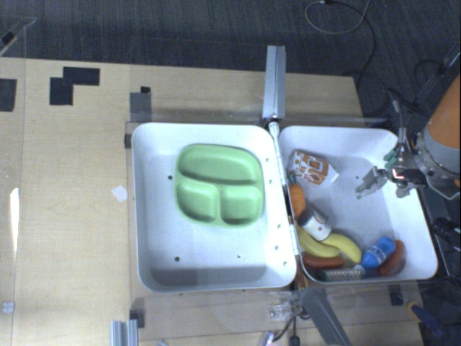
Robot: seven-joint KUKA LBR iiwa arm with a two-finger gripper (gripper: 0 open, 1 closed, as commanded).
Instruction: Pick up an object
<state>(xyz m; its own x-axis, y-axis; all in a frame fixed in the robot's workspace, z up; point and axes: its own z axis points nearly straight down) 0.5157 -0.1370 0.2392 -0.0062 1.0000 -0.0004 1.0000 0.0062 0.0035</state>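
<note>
The right bin (346,146) holds several loose objects along its left and front sides. A white packet with orange print (311,168) lies near the back left. Below it are an orange piece (297,199), a small white roll with a dark end (315,226) and a yellow banana (333,246). At the front lie a red sausage-shaped thing (324,262) and a blue bottle (377,253). My gripper (385,182) hangs over the right side of this bin, open, with bare white floor between its fingers and nothing held.
The left bin (155,251) contains a green divided tray (220,184). A metal rail (274,85) runs between the bins at the back. The arm's orange band (445,117) sits at the right edge. The right bin's middle and back right floor is bare.
</note>
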